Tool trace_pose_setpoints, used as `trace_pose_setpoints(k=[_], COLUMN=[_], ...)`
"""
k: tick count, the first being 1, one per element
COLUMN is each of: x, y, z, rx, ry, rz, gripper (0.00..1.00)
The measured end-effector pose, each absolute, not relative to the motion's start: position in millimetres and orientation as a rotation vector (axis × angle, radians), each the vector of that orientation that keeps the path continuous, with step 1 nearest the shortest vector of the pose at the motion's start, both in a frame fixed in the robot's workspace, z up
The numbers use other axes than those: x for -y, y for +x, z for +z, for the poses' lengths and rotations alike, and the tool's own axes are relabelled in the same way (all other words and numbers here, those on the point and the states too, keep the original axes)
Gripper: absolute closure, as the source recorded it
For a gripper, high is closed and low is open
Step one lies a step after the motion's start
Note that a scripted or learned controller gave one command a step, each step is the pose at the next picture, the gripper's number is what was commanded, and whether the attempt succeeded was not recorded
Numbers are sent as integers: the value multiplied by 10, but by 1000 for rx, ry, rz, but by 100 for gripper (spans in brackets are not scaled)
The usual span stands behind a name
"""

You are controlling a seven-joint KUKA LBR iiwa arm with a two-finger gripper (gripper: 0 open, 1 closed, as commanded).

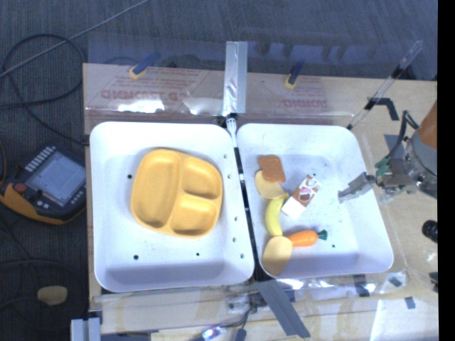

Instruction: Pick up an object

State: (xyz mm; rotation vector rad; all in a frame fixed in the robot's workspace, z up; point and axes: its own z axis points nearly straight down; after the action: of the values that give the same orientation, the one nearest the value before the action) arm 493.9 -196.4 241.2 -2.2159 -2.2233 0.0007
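Camera view: glossy yellow three-compartment tray (178, 192), curved banana (274, 217), tapered carrot (304, 238).

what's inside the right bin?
Right bin holds a bread slice, a banana, a small carton, a carrot and two pale yellow pieces. Anything beneath them is hidden.

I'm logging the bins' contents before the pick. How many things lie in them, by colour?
Yellow: 4: divided tray, banana, two rounded pieces
Orange: 1: carrot
Brown: 1: flat piece
White and red: 1: small carton
Total: 7
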Motion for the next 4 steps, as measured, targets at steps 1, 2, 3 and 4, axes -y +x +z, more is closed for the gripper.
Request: trace_pose_setpoints(k=[1, 2, 3, 4], x=[1754, 1275, 1350, 1352], y=[5454, 6168, 6611, 6622], z=[1256, 1111, 880, 996], rx=[1877, 1927, 2181, 2187], ry=[-2538, -2531, -2274, -2275], rz=[-22, -50, 1, 4], gripper=[0, 0, 0, 100])
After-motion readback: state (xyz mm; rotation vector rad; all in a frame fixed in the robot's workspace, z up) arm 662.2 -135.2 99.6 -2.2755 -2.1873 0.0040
